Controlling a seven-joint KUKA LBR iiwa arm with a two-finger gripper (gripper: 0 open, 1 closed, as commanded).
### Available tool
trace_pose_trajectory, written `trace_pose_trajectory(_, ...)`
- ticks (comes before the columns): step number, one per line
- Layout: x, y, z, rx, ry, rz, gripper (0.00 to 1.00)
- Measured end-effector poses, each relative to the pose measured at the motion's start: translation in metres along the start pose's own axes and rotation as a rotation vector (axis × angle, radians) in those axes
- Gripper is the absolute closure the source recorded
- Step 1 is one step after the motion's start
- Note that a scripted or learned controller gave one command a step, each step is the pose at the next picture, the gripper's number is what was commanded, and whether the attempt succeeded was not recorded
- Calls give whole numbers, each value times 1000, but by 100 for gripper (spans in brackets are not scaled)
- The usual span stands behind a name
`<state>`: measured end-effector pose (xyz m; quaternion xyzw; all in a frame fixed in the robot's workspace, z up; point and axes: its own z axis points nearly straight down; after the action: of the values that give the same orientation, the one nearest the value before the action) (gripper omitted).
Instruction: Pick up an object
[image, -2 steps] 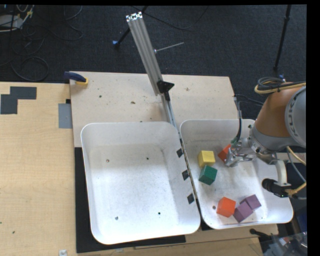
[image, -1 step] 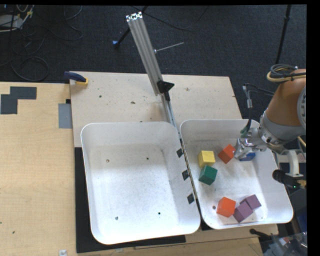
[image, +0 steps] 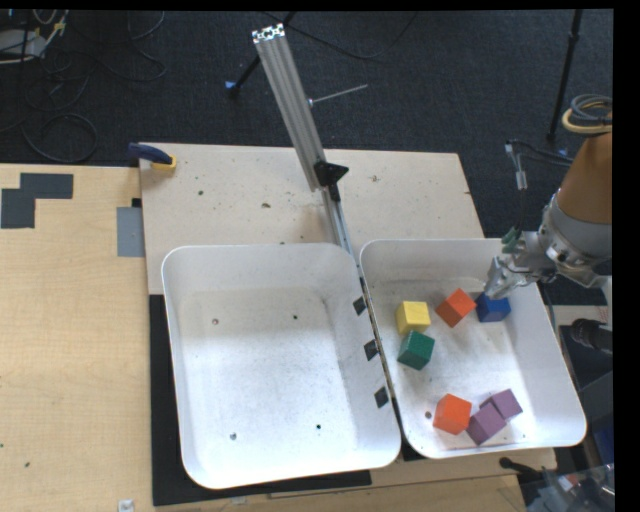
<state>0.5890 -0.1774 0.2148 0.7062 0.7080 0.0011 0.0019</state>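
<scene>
Arm: the grey arm with its orange band (image: 598, 170) comes in from the right edge and bends down over the right bin.
Gripper: the gripper (image: 499, 283) sits low over the upper right part of the right bin, directly above the blue block; how wide it stands, I cannot tell.
Blue block: the blue block (image: 493, 309) lies on the bin floor at the gripper's tip, partly covered by it; whether it is gripped is not clear.
Nearest neighbour: an orange block (image: 456, 307) lies just left of the blue block, tilted on a corner.
Middle group: a yellow block (image: 412, 317) sits near the bin's left wall, with a green block (image: 416, 350) just below it, close or touching.
Front group: a second orange block (image: 452, 413) lies near the front edge, beside two purple blocks (image: 494, 415) that touch each other.
Right bin: the right bin (image: 566, 395) holds all seven blocks.
Left bin: the left bin (image: 190, 400) stands beside it, their walls meeting in the middle.
Bench: the bench (image: 230, 195) carries both bins.
</scene>
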Motion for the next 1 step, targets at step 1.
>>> trace_pose_trajectory(1, 3, -6, -43, 6, 1, 0, 100)
